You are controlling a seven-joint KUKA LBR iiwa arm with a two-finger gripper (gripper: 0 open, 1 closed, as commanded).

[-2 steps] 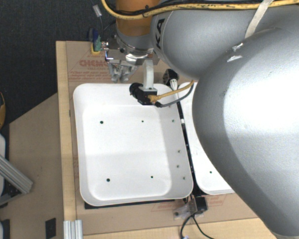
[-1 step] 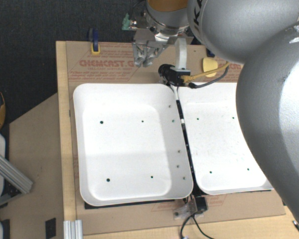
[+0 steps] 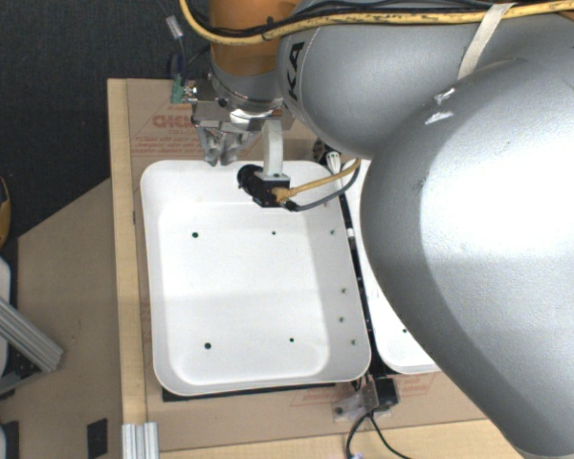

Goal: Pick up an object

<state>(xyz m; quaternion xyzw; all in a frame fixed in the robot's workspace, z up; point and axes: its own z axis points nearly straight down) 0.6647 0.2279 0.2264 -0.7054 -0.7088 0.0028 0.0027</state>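
Note:
My gripper [image 3: 220, 149] hangs over the far rim of the left white bin [image 3: 172, 285], near its far left corner. Its metal tip points down at the rim. A black fitting [image 3: 258, 185] with a yellowish cable sits just to its right, over the bin's far edge. No loose object shows at the gripper's tip. The grey arm with its orange band [image 3: 258, 8] covers the top and right of the view.
The left bin's floor shows several small dark dots. The arm hides nearly all of the right bin [image 3: 402, 347]; a strip of its near left corner shows. A cardboard sheet [image 3: 129, 256] lies under the bins. A metal rail [image 3: 19, 328] stands at the left.

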